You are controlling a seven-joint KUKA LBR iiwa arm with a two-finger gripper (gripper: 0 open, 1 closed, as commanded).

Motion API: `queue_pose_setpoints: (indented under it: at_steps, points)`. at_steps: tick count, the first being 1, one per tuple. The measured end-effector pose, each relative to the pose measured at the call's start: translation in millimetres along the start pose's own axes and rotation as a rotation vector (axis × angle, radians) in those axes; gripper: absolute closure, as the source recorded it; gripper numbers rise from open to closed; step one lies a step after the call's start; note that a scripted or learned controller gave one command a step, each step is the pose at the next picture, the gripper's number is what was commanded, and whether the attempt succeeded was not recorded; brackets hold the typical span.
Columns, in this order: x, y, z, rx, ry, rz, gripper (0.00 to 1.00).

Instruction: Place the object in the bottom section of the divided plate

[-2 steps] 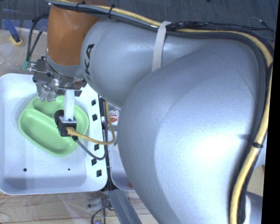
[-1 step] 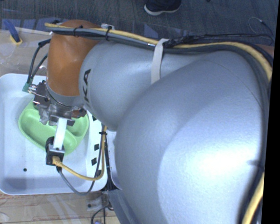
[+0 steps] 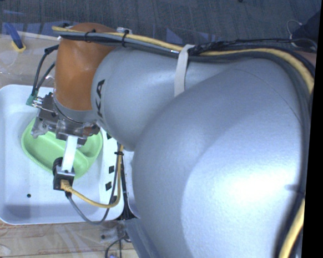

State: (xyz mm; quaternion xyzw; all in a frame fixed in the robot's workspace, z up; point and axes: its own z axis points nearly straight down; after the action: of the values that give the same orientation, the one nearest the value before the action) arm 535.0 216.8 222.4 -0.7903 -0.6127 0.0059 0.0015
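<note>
Green plate [image 3: 40, 144]: smooth, glossy, apparently plastic, rounded; lay in white bin [image 3: 9, 158], left of frame, under gripper [image 3: 61, 129]; jaws' state indiscernible.

— Position? 
— Fixed above bench [image 3: 58, 240], looking down at a slant.
— Facing? 
— Toward left bin [image 3: 6, 197]; floor along top of frame.
— Nearness? 
— Very close to arm [image 3: 215, 157], entering from right, covering most of frame. Plate [image 3: 35, 146] seen partly beneath wrist.
</note>
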Motion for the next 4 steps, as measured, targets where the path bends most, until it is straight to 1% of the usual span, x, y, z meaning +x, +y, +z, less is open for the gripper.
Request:
queue_pose_setpoints:
  at_steps: [1,2,3,4]
  points:
    - [-14.4,-57.4,-7.1,-0.001,0.000,-0.021,0.00]
    - [-18.7,-23.7,-58.5,-0.002,0.001,0.567,0.00]
    - [-14.3,-43.2,-67.0,-0.006,0.004,0.813,0.00]
    - [-13.8,-54.7,-10.1,-0.003,0.004,1.086,0.00]
